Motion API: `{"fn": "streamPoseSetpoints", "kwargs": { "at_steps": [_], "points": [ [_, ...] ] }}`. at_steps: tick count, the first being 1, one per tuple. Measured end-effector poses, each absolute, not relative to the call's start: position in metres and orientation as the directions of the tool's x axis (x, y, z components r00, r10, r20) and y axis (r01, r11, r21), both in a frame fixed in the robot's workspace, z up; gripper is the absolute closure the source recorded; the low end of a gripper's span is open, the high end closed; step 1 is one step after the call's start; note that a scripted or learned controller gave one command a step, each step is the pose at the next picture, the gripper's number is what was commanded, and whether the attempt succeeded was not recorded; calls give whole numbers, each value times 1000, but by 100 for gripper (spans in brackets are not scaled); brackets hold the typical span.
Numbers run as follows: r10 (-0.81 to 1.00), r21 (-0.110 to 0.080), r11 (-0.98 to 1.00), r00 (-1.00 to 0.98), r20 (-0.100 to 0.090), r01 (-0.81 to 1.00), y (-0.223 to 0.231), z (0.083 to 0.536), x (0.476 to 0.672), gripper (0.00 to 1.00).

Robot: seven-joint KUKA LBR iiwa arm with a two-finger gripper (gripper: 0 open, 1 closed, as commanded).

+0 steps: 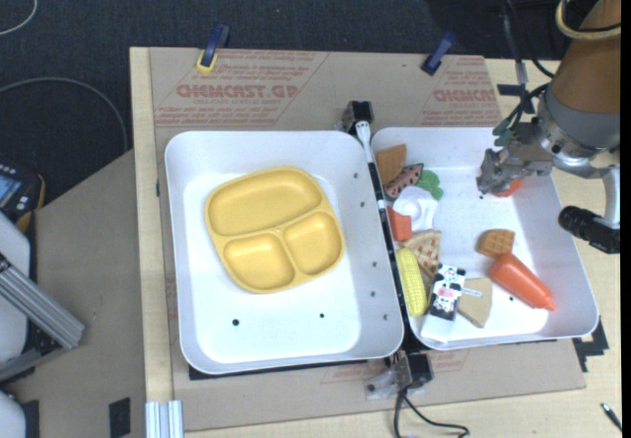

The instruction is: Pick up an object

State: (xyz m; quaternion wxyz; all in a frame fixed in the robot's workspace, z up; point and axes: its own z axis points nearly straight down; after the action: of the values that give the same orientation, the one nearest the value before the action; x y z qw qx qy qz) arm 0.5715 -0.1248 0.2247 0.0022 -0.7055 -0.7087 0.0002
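My gripper [501,178] hangs low over the upper right part of the right bin [562,229]. A small red object [507,188] peeks out directly beneath it; whether it is gripped is hidden by the gripper body. Other toy foods lie in this bin: an orange carrot [521,280], a brown nugget [496,242], a yellow corn cob [411,280], a pizza slice [426,251], a cow-patterned box [446,293] and a watermelon slice [406,178].
The left bin [197,318] holds a yellow divided plate [273,227]. A black divider clip [359,116] sits between the bins at the back. A tan bread piece [477,301] and a red-orange piece [399,225] lie near the right bin's left wall.
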Motion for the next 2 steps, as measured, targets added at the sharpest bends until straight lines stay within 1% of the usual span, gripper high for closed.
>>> {"fn": "streamPoseSetpoints", "kwargs": {
  "at_steps": [1, 2],
  "points": [
    [1000, -2, 6, -6, 3, 1000, -76, 235, 558, 100],
    [1000, -3, 1, -1, 1, 1000, -69, 220, 554, 100]
  ]
}}
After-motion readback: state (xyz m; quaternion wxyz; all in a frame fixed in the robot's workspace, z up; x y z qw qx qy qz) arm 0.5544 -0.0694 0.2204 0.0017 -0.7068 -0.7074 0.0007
